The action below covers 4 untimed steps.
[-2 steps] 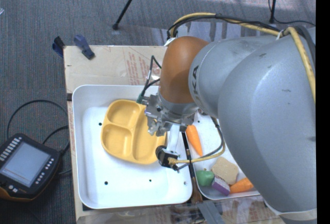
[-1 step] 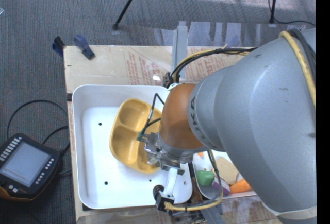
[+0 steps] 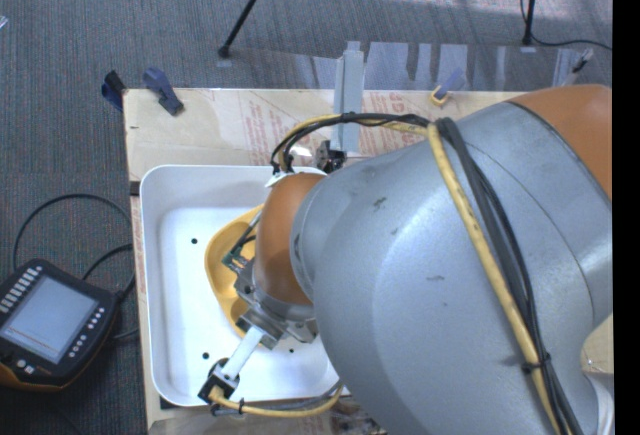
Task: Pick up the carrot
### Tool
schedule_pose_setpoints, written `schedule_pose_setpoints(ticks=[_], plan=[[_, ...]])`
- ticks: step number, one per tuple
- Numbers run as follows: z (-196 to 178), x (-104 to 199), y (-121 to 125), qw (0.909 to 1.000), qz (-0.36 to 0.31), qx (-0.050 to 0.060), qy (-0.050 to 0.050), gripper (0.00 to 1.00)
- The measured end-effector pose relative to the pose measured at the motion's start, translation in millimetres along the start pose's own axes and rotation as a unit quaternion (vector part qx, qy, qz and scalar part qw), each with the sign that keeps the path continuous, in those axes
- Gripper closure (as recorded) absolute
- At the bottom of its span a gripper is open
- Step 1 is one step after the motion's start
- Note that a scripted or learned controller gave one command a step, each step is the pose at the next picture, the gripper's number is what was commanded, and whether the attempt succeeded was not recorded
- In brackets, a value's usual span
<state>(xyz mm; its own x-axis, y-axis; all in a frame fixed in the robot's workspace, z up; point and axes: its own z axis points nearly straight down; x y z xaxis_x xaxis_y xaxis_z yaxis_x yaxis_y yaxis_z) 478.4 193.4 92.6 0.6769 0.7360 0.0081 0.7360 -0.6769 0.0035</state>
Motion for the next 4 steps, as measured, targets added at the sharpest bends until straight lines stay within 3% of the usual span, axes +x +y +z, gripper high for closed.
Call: schedule_pose_setpoints(ticks=[1,2,3,4], plan=[[-1.4,1.4,0.3,1.0,0.0,0.0,0.002,0.0],[-4.0,-20.4,21.4,0.9996,-0.026,0.001,0.006,0.0],[-13.4,6.1,-10.3,0.9967,0.08,0.0,-0.009,0.0],[-81.4,34.5,41.0,0.9946,0.104,0.002,-0.005,0.0]])
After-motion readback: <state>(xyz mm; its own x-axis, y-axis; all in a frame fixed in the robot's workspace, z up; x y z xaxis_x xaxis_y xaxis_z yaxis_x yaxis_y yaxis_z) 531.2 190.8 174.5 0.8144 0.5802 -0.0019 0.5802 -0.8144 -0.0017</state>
